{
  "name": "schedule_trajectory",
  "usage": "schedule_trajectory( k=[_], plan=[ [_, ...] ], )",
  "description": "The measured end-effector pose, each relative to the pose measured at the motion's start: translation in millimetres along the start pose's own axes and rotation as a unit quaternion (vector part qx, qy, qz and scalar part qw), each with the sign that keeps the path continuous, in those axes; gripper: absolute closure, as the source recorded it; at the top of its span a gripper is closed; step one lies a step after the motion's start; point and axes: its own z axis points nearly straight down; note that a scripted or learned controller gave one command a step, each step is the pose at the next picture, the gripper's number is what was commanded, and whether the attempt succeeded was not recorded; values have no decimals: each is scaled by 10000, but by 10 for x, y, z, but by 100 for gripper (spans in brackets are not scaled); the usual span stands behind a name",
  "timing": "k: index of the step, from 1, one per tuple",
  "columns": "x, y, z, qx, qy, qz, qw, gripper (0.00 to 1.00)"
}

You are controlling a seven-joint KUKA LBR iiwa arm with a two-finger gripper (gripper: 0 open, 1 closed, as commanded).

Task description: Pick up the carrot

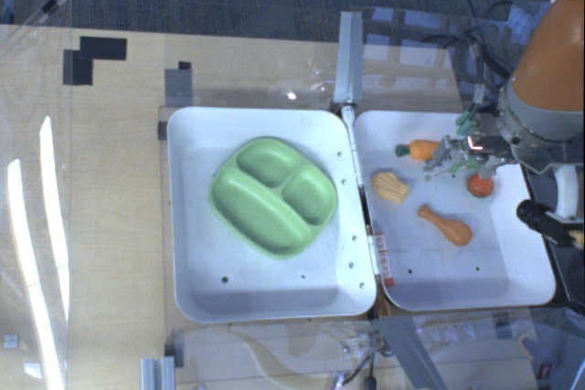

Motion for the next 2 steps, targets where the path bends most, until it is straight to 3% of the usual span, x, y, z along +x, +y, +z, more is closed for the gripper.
schedule_trajectory(
  k=[1,2],
  plan=[
    [-97,675,941,0,0,387,9993,0],
    [-710,1027,799,-15,-6,706,9975,0]
  ],
)
